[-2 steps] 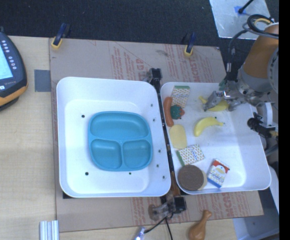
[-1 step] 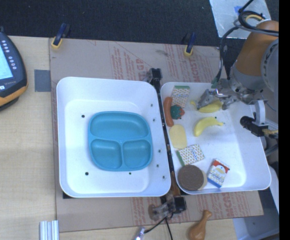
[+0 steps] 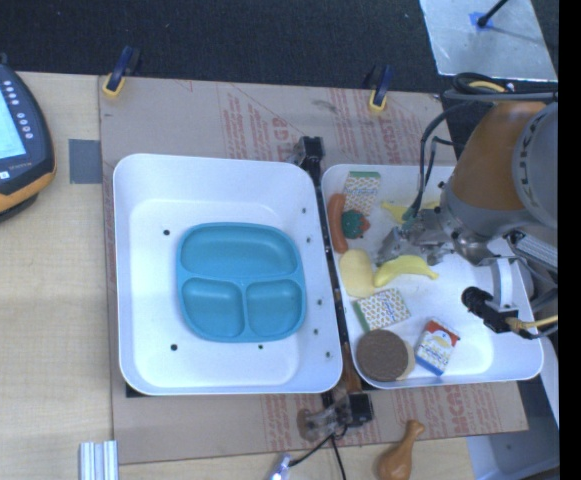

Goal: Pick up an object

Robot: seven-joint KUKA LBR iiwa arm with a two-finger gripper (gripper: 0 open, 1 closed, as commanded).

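Yellow banana (image 3: 407, 269) lies in the right bin (image 3: 470, 368), just beneath the gripper (image 3: 407, 240); finger spread cannot be told.

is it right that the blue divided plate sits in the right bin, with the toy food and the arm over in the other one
Not quite. The camera view shows the blue divided plate in the left bin, not the right. The toy food, such as the banana, and the arm are at the right bin.
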